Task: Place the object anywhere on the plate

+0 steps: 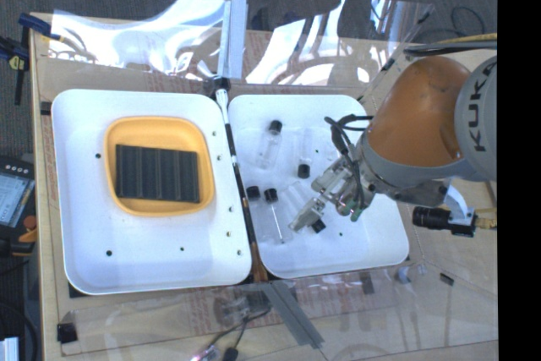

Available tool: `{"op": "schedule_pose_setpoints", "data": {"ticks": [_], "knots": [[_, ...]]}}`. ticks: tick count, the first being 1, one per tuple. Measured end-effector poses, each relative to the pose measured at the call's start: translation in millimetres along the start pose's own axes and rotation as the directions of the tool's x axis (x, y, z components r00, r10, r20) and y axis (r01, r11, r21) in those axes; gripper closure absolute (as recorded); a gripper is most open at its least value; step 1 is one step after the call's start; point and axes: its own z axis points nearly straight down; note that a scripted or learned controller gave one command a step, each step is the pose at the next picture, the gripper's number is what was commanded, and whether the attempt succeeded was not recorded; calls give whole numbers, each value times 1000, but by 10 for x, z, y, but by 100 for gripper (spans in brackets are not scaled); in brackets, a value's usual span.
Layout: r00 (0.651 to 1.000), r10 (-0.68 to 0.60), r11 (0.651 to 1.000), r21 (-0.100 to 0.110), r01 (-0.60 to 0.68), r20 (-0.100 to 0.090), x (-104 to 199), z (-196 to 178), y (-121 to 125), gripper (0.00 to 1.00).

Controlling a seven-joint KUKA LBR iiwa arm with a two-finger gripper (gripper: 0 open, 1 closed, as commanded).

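White bins: two shallow trays side by side on the bench; the left bin [76, 182] carries the plate, the right bin [372, 245] carries the small parts.
Plate: a yellow plate [156, 135] with a dark ribbed panel in its middle, well to the left of the gripper, across the divider between the bins.
Arm: the grey arm with its orange band [418, 118] reaches in over the right bin's right side.
Gripper: the gripper [306, 220] hangs low over the right bin's floor, tips pointing down and to the left; whether it is released or clenched I cannot tell from here.
Object: a small black piece [317, 225] lies on the right bin's floor, right at the gripper's tip, touching it or just beside it; I cannot tell which.
Other black bits: one [303, 171] just above the gripper, two [262, 194] to the gripper's left near the divider.
Clear vial: a black-capped clear vial [271, 141] lies farther up the bin from the gripper.
Thin rod: a pale thin rod [277, 224] lies just left of the gripper.
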Motion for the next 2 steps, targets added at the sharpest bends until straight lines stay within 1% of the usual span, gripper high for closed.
{"op": "schedule_pose_setpoints", "data": {"ticks": [2], "knots": [[1000,0,1000,0,0,0,0,0,0,0]]}}
